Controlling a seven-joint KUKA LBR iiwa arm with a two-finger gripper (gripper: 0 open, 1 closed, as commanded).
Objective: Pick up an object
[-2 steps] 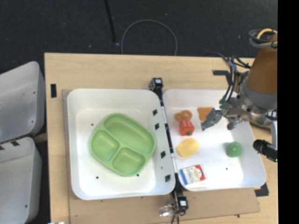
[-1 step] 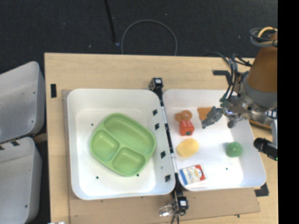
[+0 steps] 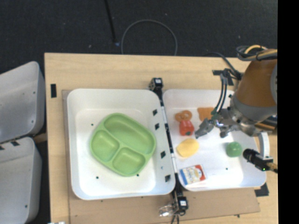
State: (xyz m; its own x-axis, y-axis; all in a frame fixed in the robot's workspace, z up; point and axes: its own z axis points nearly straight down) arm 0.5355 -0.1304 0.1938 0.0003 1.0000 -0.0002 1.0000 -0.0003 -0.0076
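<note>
Objects for picking lay in the right-hand white bin [image 3: 243, 183], all placed relative to the gripper [image 3: 212, 127]: a smooth yellow rounded piece [image 3: 188, 148] just below-left of it, a red piece [image 3: 186, 127] topped by an orange ring [image 3: 183, 116] to its left, a flat orange piece [image 3: 205, 113] just above it, a glossy green ball [image 3: 233, 149] to its lower right, and a flat printed packet [image 3: 192, 174] well below it. The gripper's grey metal fingers [image 3: 202, 129] stood released and splayed over bare bin floor, grasping nothing. Far to its left, the left bin [image 3: 74, 125] held a matte green three-compartment plate [image 3: 123, 144] with rounded corners.
</note>
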